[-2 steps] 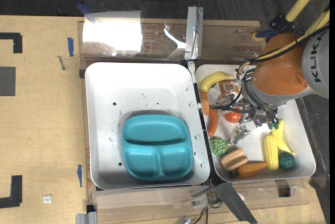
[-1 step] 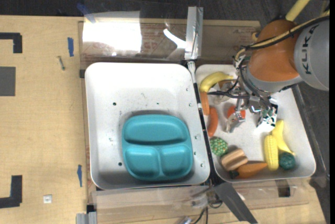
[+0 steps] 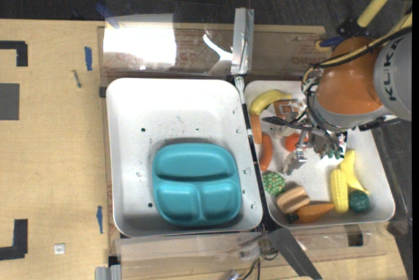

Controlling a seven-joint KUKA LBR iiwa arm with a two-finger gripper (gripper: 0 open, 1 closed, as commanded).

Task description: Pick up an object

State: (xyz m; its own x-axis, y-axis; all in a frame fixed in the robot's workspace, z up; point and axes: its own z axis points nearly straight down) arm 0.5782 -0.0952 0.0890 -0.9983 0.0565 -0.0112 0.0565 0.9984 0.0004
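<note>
The arm reaches in over the right bin, and its gripper hangs low above the bin floor among a scatter of toy food; I can't tell how it stands, since the wrist and cables crowd it. Up and to the left of the gripper lies a banana, and just to its left an orange sausage runs along the bin's wall. Below it sits a green berry, with a bun and a carrot further down. To the right and below the gripper are a corn cob, a 2nd banana and a teal lump. Well off to the left, the other bin holds a teal tray with 3 compartments.
</note>
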